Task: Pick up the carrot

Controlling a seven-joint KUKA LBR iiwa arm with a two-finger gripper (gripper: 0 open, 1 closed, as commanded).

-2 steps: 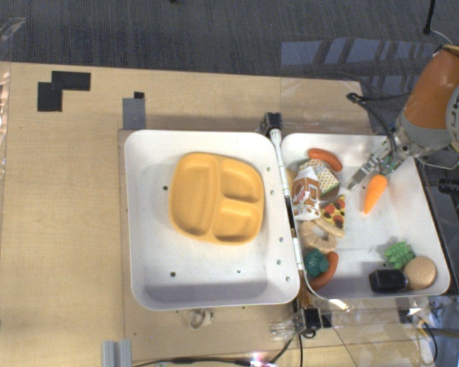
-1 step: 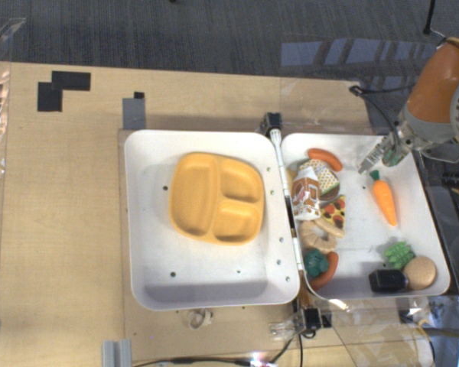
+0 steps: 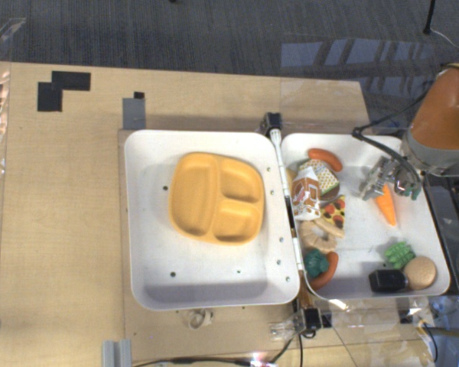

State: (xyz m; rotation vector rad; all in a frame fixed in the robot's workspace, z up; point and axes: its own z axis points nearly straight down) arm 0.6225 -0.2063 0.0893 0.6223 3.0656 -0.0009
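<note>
The carrot is a small orange cone lying in the right bin, toward its far right, with its narrow tip pointing to the near side. My gripper hangs right over the carrot's thick upper end, reaching in from the right beneath the orange-banded wrist. The carrot's top end runs under the metal gripper parts, and whether it is held is unclear.
Along the right bin's left side lie a sausage, a printed carton, a pizza slice, a teal toy. Near its front right sit a green piece, a tan bun, a black block. A yellow divided plate fills the left bin.
</note>
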